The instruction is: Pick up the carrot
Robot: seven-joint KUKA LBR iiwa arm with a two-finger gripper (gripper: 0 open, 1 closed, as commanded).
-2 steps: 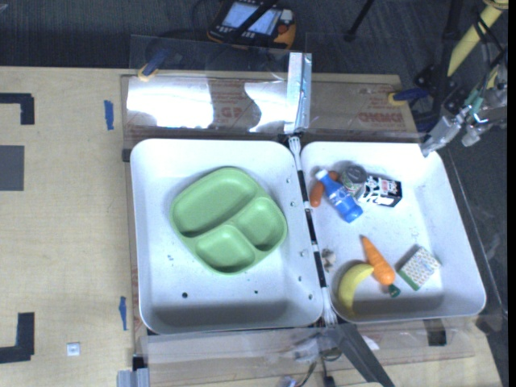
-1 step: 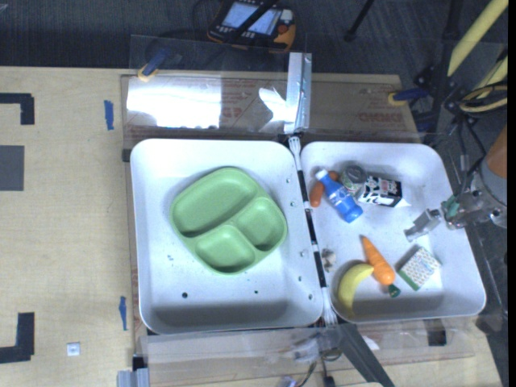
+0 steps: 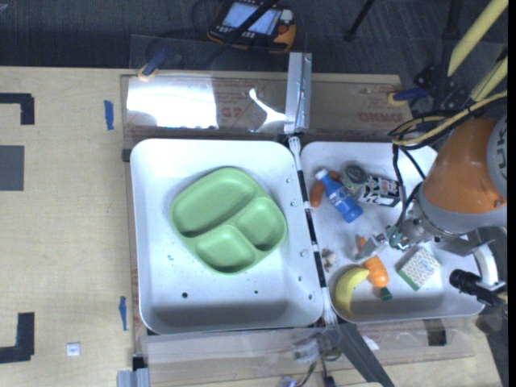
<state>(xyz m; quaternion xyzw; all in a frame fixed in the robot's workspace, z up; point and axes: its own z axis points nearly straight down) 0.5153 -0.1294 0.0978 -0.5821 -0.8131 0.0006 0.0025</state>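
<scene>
Carrot [image 3: 376,271]: lying in right bin [image 3: 451,309], touching banana [image 3: 348,287]; not lifted. My claw [image 3: 401,236]: hovering near, grip state untellable. Grasp and lift outstanding.

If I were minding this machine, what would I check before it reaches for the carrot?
1. Carrot in sight in the right bin: ok.
2. Carrot free of neighbours: not ok, it touches the banana.
3. Gripper above the carrot: not ok, the arm hangs further right.
4. Fingers open: cannot tell.
5. Blue bottle away from the carrot: ok.
</scene>
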